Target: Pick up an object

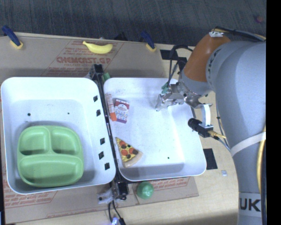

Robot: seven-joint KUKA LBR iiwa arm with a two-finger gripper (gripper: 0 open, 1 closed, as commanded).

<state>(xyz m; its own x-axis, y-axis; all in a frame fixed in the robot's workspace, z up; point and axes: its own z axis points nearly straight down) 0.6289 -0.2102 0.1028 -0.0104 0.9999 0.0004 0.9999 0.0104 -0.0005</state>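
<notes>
My gripper (165, 101) hangs over the back right part of the right bin (178, 144), with nothing seen in it. A small red and white box (121, 110) lies at the bin's left side, well to the gripper's left. Beside the box, against the bin's left wall, is a slim orange and white packet (110, 108). A toy pizza slice (128, 152) rests near the front left corner of the same bin.
A green divided plate (50, 154) sits in the left bin (47, 97). Outside the bins, a yellow banana (98, 46) lies on the cardboard behind them and a green ball (144, 189) in front. The arm's grey body takes up the right side.
</notes>
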